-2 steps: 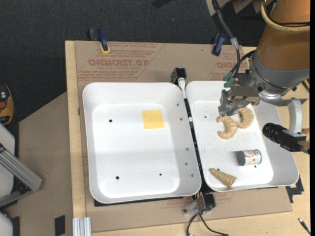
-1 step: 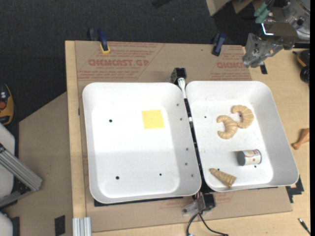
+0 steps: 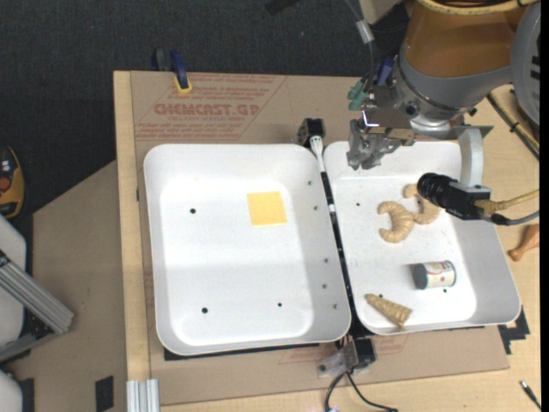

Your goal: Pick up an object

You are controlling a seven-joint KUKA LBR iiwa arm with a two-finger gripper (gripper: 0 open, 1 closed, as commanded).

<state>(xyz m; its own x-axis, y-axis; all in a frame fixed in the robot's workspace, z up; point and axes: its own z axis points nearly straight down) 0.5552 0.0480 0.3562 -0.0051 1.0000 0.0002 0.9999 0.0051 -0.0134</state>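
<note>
Before you, the gripper (image 3: 371,153) hangs over the far left corner of the right bin (image 3: 480,303), holding nothing (whether its jaws are apart or together cannot be told). In that bin lie two croissants (image 3: 398,221) touching each other, a small can (image 3: 433,275) on its side, and a cone-shaped pastry (image 3: 388,309). A yellow square (image 3: 267,208) lies flat in the left bin (image 3: 171,230).

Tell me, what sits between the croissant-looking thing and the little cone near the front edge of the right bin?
In the camera view, a small can lies on its side between the croissant and the cone, set off toward the right.
</note>
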